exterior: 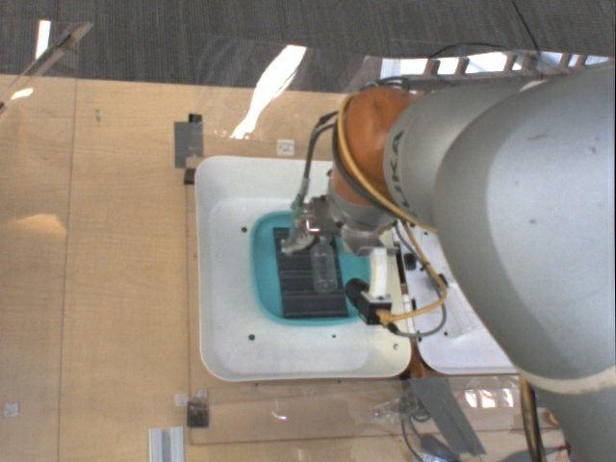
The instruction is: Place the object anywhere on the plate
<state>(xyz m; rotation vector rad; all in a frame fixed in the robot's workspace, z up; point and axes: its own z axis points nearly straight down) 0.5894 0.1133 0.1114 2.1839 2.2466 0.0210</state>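
Claw (pixel 310 241) over teal plate (pixel 265 277); open/clenched – can't tell. Dark ridged obj (pixel 306 287) lies on plate, right under claw. White bin (pixel 226 340) around, wood bench (pixel 96 287) to its left, grey carpet (pixel 241 8) beyond.

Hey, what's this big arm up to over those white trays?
The arm's gripper is down over a teal plate in the left white bin. A dark, ribbed rectangular object is lying on that plate, right beneath the gripper. Whether the gripper is gripping it or has let go can't be made out from this angle.
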